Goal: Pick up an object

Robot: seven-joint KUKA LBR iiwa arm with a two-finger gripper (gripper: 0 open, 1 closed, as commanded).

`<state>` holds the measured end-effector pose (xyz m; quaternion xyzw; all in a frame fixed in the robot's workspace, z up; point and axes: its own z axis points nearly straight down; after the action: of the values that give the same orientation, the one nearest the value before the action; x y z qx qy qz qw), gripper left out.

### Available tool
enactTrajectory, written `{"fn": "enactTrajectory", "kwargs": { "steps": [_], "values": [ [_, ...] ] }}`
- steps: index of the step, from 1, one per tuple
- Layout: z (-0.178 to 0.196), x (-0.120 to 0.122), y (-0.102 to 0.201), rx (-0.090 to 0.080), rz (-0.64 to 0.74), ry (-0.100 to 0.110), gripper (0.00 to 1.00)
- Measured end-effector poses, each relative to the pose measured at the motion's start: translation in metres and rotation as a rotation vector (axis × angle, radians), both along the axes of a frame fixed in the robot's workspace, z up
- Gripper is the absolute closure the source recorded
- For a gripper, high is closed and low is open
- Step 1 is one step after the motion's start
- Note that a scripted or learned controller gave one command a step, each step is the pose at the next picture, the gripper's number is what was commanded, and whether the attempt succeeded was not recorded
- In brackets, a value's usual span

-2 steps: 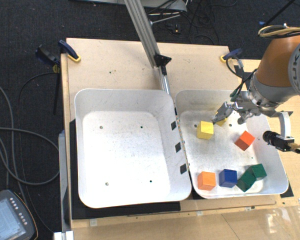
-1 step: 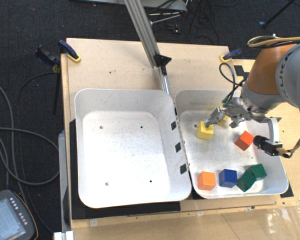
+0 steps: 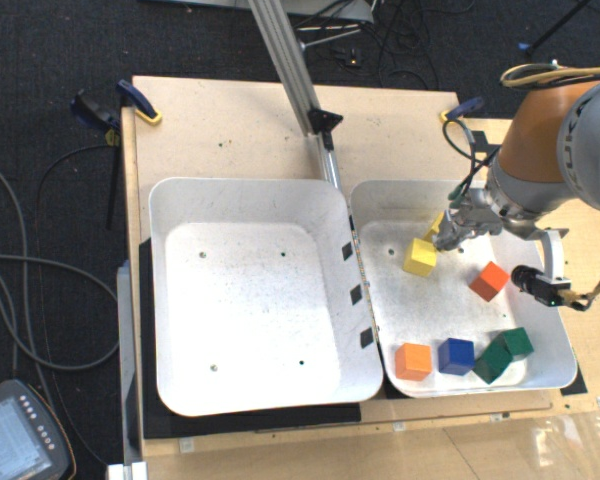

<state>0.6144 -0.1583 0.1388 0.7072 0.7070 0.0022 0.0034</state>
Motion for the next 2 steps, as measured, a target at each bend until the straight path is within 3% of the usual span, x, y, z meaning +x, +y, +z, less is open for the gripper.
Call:
{"fn": "enactTrajectory", "kwargs": {
  "steps": [1, 2],
  "values": [
    [0.0641, 0.0, -0.0013, -0.001, 0.002, 0.0, 1.0],
    [0.0648, 0.0008, -0.0013, 0.001, 0.002, 0.005, 1.0]
  ]
}}
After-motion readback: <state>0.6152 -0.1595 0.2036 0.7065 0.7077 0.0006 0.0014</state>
